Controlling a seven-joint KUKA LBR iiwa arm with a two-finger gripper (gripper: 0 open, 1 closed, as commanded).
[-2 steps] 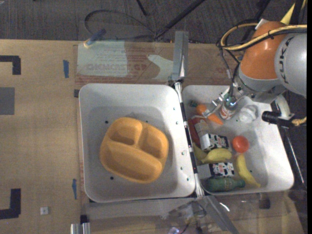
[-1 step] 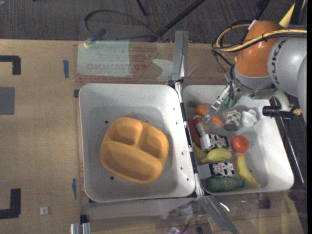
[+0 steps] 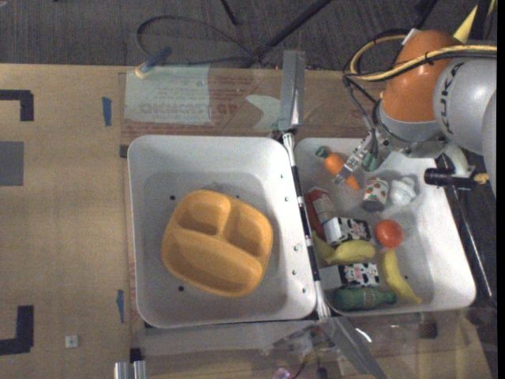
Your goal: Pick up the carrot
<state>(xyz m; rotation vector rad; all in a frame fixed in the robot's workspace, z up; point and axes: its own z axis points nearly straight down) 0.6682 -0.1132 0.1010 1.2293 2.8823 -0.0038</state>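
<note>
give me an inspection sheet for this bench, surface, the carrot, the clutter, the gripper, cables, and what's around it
Surface: wooden bench with blue tape marks, bearing two white bins; the left bin holds an orange divided plate.
Job's things: carrot lies at the back left of the right bin, not lifted.
Clutter: in the right bin, two bananas, a tomato, a green bottle, a red can, two small cartons and a white cup.
Grippers: gripper is low beside the carrot, on its right; finger state unclear.
Cables: yellow and black cables loop over the arm.
Surroundings: dark carpet with tripod legs behind the bench.
</note>
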